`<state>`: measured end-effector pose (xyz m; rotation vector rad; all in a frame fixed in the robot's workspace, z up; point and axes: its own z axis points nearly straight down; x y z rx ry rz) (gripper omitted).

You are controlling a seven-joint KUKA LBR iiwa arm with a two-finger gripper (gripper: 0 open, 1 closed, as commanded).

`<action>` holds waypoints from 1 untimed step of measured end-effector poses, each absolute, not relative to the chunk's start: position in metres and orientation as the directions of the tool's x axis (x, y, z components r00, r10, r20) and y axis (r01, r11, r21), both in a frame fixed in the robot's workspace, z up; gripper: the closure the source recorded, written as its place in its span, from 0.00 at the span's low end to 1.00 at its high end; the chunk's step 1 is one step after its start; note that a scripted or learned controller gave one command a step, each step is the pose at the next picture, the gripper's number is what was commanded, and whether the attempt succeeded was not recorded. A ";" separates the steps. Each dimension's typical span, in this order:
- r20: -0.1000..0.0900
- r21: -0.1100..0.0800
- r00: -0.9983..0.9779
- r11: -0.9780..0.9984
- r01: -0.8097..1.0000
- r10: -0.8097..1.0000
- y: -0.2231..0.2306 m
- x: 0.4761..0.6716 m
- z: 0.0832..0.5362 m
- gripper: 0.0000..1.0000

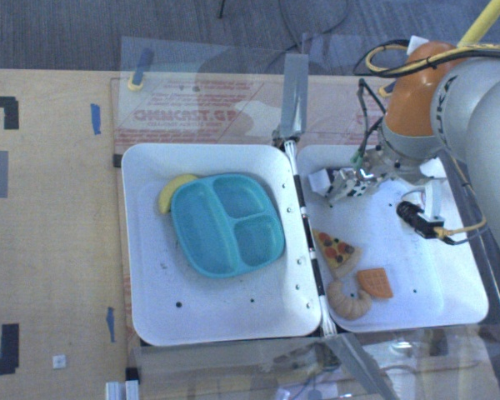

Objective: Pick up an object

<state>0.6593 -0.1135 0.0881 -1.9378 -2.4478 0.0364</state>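
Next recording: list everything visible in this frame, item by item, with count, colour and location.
Bins: two, white, side by side on the bench.
Divided tray: one, teal, left bin.
Banana: one, yellow, partly under the tray's upper-left edge.
Pizza slice: one, red-topped, right bin, near the divider.
Cracker: one, orange, right bin.
Croissant-like pastry: one, tan, right bin's lower-left corner.
Arm: one, grey with orange band, from the right.
Gripper: one, over the right bin's upper-left area.

Glossy plastic tray (227,224); smooth white bins (150,223).
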 end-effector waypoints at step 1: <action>-0.002 0.006 -0.106 0.106 0.994 0.994 -0.113 0.601 0.089 0.00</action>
